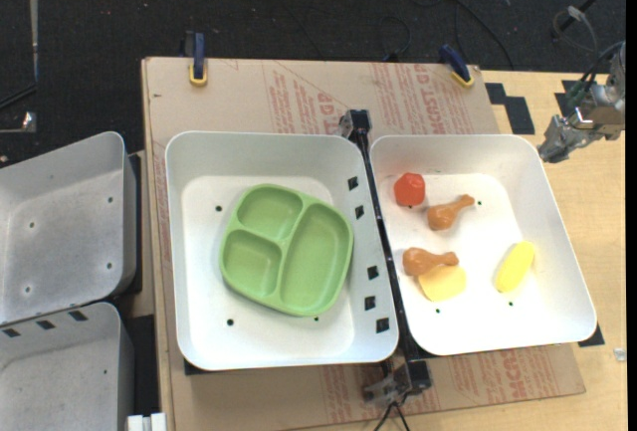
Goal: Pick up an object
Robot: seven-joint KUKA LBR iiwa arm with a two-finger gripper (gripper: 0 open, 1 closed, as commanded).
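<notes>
Toys lie in the right bin [557, 220]: a red tomato [409, 189] at the far left, a toy chicken leg [450, 212] just beside it, a second chicken leg [429, 261] nearer, touching a yellow cheese wedge [442, 283], and a yellow lemon [515, 266] to the right. A green divided plate [287, 249] sits in the left bin [189, 220]. The tool [567, 136] hangs past the right bin's far right corner, holding nothing. I cannot tell how it stands.

One camera, high over the bench

It looks down at a slant on both bins [376, 220], from well back, the floor showing beyond them.
</notes>
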